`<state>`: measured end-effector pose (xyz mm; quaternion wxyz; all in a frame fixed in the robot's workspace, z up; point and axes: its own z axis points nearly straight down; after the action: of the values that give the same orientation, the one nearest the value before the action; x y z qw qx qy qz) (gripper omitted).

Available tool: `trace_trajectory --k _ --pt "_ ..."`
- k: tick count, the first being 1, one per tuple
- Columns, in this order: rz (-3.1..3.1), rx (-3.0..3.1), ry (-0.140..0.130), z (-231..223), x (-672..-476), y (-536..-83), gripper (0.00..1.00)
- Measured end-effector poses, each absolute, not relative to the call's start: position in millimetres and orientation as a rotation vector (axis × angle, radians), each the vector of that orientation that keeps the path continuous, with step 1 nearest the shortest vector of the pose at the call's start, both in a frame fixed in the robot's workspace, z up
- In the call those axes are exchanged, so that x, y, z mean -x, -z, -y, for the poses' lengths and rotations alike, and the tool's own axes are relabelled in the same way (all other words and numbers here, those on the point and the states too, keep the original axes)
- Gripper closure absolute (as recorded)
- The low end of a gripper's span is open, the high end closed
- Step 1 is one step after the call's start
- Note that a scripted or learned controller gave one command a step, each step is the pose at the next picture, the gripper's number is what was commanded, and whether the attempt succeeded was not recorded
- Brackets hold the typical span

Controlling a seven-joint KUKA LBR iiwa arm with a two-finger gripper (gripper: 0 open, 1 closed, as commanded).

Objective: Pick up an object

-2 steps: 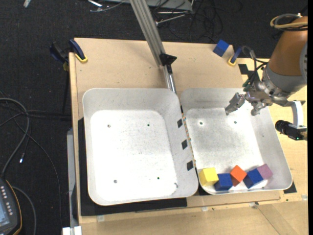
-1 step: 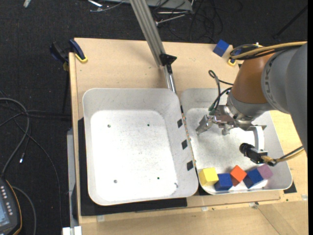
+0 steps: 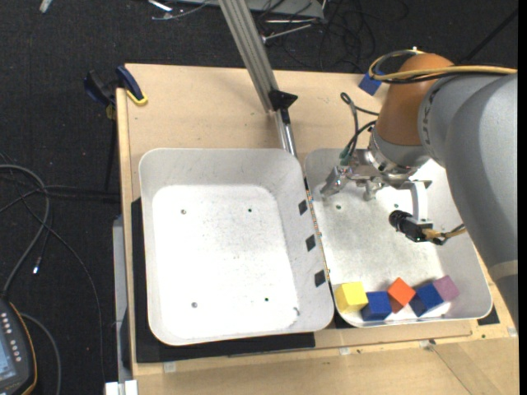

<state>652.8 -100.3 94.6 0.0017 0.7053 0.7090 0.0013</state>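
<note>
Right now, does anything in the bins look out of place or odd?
Nothing looks damaged or spilled. The blocks are all crowded along the near edge of the right bin: yellow, blue, orange, a second blue, purple. The gripper is at the far end, away from them.

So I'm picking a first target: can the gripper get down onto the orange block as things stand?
Probably yes. The orange block is open from above, though blue blocks crowd both its sides, leaving the gripper little room.

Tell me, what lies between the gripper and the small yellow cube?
In the camera view, bare speckled floor of the right white bin lies between the gripper and the small yellow cube.
</note>
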Motion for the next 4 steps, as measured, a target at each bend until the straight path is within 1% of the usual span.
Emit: trace_trajectory --k 1,2,4 --pt "-2.220 -2.227 0.005 109 -600.1 -95 0.00" --pt "-2.224 -2.214 -0.004 102 -639.2 -96 0.00" --pt "-2.224 -2.217 0.000 103 -637.7 -96 0.00"
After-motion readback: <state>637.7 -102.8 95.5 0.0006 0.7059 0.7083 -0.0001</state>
